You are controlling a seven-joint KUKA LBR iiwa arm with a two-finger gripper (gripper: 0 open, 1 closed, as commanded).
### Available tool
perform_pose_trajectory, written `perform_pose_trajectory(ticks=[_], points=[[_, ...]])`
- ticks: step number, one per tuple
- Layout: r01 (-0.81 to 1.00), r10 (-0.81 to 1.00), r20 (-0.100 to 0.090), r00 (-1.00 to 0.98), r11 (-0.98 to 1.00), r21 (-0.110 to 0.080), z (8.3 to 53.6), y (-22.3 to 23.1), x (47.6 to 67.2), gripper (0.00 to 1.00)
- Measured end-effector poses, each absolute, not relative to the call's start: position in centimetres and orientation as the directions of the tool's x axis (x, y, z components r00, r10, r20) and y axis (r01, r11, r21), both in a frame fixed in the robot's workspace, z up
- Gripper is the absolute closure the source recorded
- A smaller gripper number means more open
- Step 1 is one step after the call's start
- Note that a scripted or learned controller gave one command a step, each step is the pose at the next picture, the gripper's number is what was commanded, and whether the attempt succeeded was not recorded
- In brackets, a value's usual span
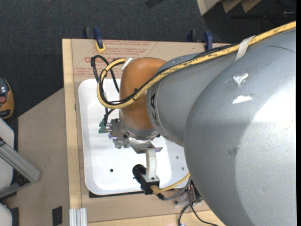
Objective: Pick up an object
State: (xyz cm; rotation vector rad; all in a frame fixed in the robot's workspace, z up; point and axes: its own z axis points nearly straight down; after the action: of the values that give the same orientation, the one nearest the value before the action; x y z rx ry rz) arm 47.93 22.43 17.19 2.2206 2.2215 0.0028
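Object position cannot be told: the grey arm (225, 126) covers much of the white bin (91, 126) beneath the hand (129, 138). Whether the hand is open or closed cannot be told either. An orange band (136, 93) sits directly above the hand, with a yellow cable (100, 86) looping beside it over the wooden surface (70, 126).

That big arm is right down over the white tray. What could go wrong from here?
The arm hides much of the white bin, so the camera cannot check what lies below it. The gripper sits low there and might close on nothing. The loose yellow cable loops beside the wrist and could snag.
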Motion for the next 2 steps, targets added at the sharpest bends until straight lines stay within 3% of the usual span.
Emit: perform_pose_trajectory(ticks=[2], points=[[1.0,1.0,0.001,0.0,0.0,0.001,18.83,22.43,47.93,1.0]])
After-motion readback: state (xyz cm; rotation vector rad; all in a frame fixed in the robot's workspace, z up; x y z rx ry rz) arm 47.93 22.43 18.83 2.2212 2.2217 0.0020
